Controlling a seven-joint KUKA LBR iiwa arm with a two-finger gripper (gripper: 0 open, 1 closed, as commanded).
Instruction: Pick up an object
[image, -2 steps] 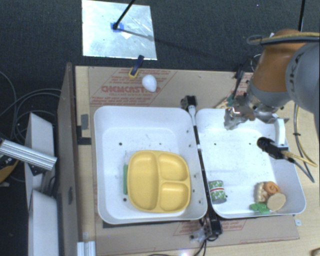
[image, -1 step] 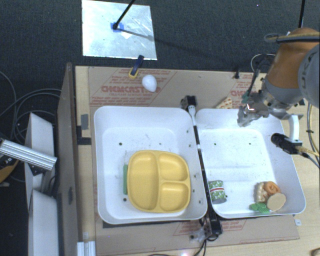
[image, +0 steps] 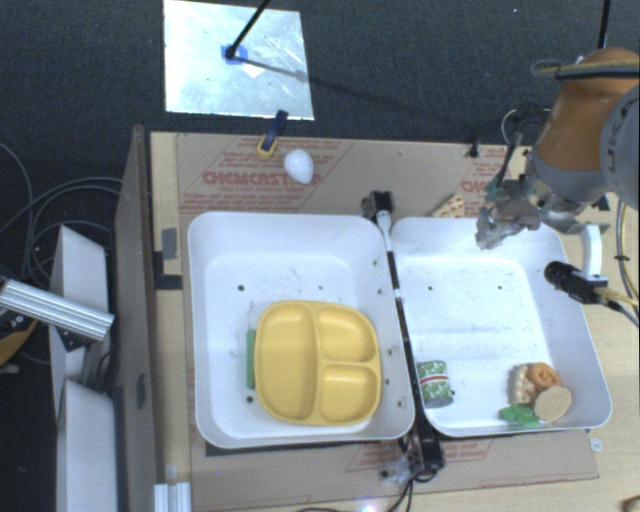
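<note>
A yellow divided plate (image: 318, 360) lies in the left bin (image: 230, 250), with a green strip (image: 250, 358) along its left side. In the right bin (image: 480, 300) a small green and white packet (image: 434, 383) rests at the near left corner. A cluster of toy food pieces (image: 538, 392), tan, orange and green, sits at the near right corner. My gripper (image: 491, 232) hangs over the far edge of the right bin, well away from these objects, with nothing seen in it.
A white egg-shaped object (image: 298, 165) and a yellow and dark clip (image: 271, 135) lie on the cardboard behind the left bin. A shiny sheet (image: 238, 58) lies on the floor beyond. Cables and a metal frame stand at the left.
</note>
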